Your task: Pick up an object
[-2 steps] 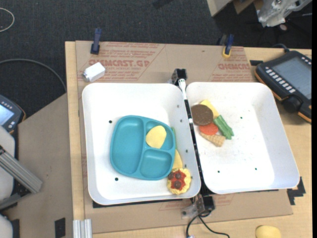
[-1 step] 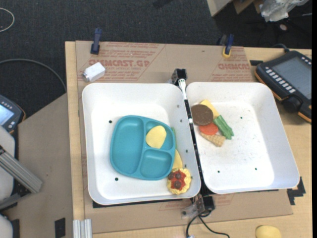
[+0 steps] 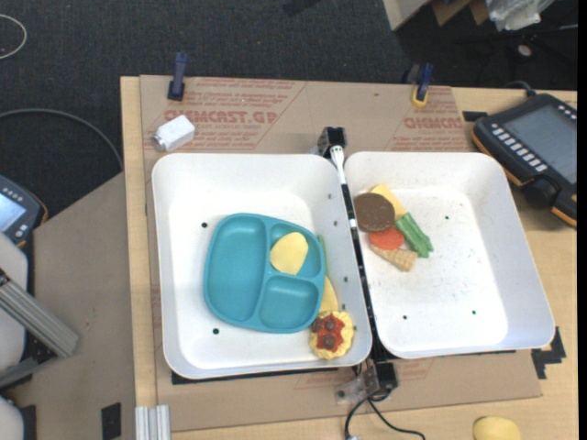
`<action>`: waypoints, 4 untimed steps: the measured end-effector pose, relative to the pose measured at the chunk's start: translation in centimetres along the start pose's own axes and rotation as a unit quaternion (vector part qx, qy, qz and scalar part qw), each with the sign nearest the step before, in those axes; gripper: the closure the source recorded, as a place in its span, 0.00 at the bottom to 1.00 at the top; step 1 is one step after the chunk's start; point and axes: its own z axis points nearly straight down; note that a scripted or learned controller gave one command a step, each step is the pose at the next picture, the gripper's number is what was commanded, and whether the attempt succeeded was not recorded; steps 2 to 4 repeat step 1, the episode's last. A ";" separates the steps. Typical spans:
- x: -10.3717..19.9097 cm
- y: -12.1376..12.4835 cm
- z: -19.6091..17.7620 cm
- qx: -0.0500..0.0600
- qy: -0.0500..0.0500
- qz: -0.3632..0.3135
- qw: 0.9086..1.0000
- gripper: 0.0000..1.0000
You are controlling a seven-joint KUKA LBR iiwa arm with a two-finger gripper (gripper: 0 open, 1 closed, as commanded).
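Nothing was lifted yet; I judged the picking step unbegun. From the camera view I could not tell my gripper's state. Candidates lay mid-frame: a brown round toy cookie (image 3: 374, 212), green plastic bean (image 3: 415, 234) and red slice (image 3: 386, 239) clustered at the right white bin's (image 3: 477, 282) left side, apart from the teal sectioned plate (image 3: 248, 278). Next I'd need to descend over the cookie.
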 end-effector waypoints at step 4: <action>0.0 0.1 -1.1 -0.002 0.000 0.000 1.000 1.00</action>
